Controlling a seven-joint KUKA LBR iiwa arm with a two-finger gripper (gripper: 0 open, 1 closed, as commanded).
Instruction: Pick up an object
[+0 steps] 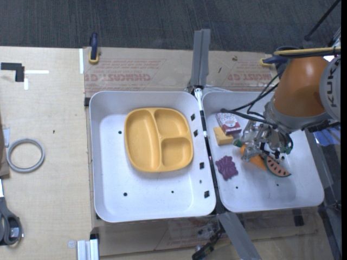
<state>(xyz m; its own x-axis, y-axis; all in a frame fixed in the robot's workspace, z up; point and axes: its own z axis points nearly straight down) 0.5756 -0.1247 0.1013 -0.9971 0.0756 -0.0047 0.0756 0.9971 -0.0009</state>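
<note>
My gripper [253, 149] hangs low in the right bin [303, 194], reaching in from the right under the orange wrist band. Several small objects lie around it: a purple grape bunch [227, 168] to its lower left, a yellow block [222, 136] and a red-and-white packet [229, 122] to its upper left, and a watermelon slice [277, 168] with an orange piece [259, 162] just to its lower right. The fingertips sit close above the orange piece. Nothing shows clearly between the fingers.
The left bin [108, 194] holds a yellow divided plate [158, 140]. A grey tape ring [24, 155] and scissors [10, 227] lie on the bench at the far left. A metal divider [201, 64] stands between the bins.
</note>
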